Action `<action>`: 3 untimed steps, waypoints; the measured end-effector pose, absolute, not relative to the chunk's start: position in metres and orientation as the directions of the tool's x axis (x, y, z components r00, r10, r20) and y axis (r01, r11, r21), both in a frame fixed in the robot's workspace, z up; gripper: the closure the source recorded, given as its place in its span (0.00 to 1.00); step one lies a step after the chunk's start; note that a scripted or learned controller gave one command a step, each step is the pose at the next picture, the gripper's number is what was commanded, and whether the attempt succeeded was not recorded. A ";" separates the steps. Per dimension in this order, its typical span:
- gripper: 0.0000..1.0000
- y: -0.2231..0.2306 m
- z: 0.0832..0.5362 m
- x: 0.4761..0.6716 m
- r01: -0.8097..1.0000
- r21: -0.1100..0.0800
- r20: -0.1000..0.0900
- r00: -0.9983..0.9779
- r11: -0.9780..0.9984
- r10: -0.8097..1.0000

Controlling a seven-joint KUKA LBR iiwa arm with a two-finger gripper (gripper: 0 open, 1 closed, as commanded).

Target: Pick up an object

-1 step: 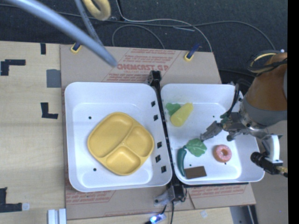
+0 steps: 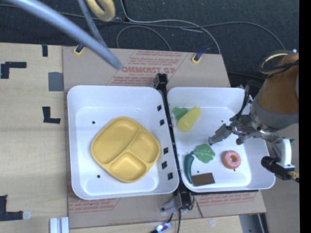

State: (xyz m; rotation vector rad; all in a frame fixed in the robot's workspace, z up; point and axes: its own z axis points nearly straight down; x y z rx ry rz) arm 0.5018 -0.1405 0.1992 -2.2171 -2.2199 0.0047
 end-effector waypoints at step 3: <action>1.00 -0.133 0.093 0.500 1.000 -0.003 -0.001 -0.001 0.001 1.000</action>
